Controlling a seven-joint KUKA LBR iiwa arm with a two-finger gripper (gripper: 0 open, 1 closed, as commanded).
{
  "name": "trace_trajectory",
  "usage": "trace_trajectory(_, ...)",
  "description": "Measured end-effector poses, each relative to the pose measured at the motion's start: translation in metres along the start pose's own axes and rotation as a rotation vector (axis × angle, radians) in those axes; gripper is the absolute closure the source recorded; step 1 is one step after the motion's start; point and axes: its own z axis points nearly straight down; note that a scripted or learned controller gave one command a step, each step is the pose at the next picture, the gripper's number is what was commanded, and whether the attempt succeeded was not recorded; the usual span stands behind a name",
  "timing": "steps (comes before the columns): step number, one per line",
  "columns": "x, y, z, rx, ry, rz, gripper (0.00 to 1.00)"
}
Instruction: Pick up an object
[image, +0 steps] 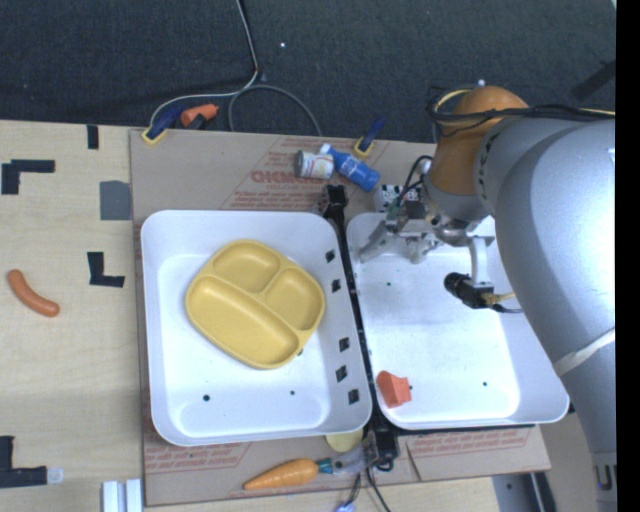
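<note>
Camera view: we see our gripper (398, 240) at the right bin's (450, 400) upper left; whether it is clenched we cannot tell. An orange block (394, 389) lies lower left, well apart. A yellow plate (257, 302) fills the left bin (170, 400).

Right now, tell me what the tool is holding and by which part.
Cannot be told. The tool sits at the far end of the right bin, well apart from the orange block.

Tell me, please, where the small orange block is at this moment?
The small orange block lies in the right white bin, in its near-left corner beside the divider between the bins, well away from the gripper at the far end.
</note>
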Motion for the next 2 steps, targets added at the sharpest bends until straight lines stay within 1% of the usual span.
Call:
trace_trajectory(1,-0.0006,-0.0003,-0.0103,0.000,-0.004,-0.001,1.00)
trace_trajectory(2,-0.0006,-0.0003,-0.0099,0.000,-0.004,-0.001,0.00)
